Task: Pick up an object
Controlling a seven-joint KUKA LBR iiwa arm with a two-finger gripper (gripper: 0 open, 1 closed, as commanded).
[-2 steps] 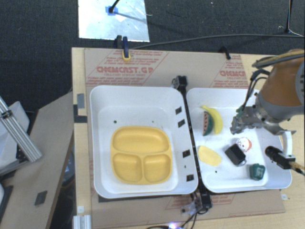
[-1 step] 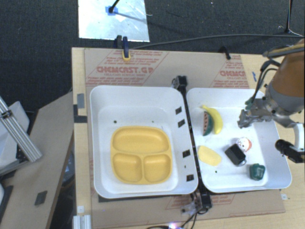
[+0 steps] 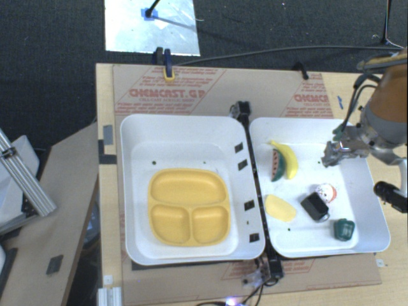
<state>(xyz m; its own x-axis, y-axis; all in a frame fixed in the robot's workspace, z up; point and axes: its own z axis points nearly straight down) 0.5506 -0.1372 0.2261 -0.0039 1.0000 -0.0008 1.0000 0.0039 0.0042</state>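
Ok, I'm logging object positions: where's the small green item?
The small green item sits in the right bin, near its front right corner, just right of the black object.

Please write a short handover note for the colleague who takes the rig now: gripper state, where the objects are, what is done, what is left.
Gripper: above the right bin, upper right part, holding nothing that I can see.
Right bin: banana, watermelon slice, yellow piece, black object, red-white ball, green object.
Left bin: yellow divided tray.
Done: no pick yet.
Left: grasp and lift one object.
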